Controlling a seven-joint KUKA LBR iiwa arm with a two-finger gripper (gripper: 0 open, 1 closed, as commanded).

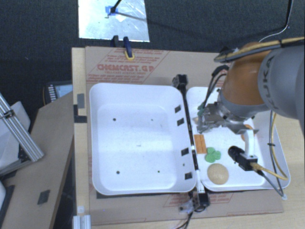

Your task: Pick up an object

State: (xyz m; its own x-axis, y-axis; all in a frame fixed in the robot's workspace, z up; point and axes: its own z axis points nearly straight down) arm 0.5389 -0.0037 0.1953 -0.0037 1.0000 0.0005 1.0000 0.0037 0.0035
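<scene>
Arm (pixel 281 80) reaches in from the right, bent low over the right bin (pixel 279 163); orange band (pixel 243 82) sits above the wrist; wrist points down and toward the wall between the two bins; gripper (pixel 206 120) hangs over the left-middle part of the right bin, close to the edge shared with the left bin (pixel 138 142); cannot tell whether it is spread or closed, its metal parts blur together. Objects lie in the right bin's front-left corner; orange block (pixel 200 143) sits just below the gripper in the view, along the left wall; green piece (pixel 213 155) just beside the block; tan ball (pixel 218 173) nearest the front edge, apart from the gripper.
</scene>
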